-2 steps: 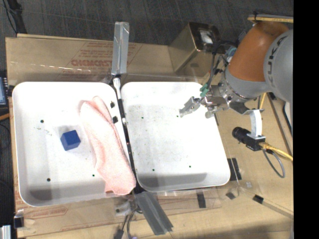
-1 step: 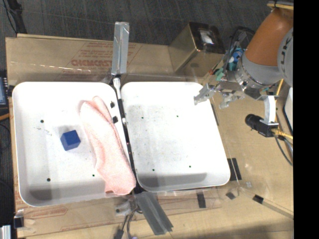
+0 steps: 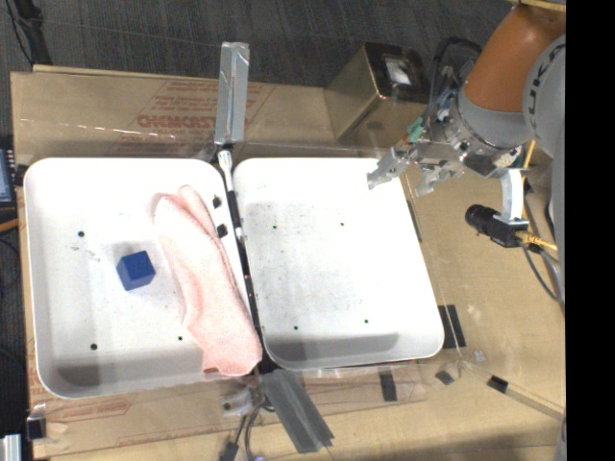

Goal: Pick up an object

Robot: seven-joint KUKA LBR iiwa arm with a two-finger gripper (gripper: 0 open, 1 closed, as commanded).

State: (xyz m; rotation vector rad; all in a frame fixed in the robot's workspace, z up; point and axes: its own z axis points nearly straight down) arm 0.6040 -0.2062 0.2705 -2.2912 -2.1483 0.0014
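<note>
The left bin (image 3: 58,257) holds a blue cube (image 3: 136,269) at about nine o'clock from the middle of the scene, sitting flat on the white floor. Just beside it, toward three o'clock, lies a pink cloth (image 3: 207,281), crumpled lengthwise, running from the bin's upper middle down to its lower right corner and lapping up against the wall shared with the right bin (image 3: 327,257). The cube and the cloth sit close but look apart (a thin strip of white shows between them). The right bin's floor is speckled with dark marks. The arm (image 3: 509,65), grey with an orange band, comes in at two o'clock, and its hand (image 3: 384,171) hovers over the right bin's upper right corner, well apart from the cube and the cloth. Nothing shows between its fingers, and whether they are spread or pressed together cannot be told at this angle. A brown box (image 3: 370,89) stands on the tabletop (image 3: 480,286) at one o'clock, behind the bins.
</note>
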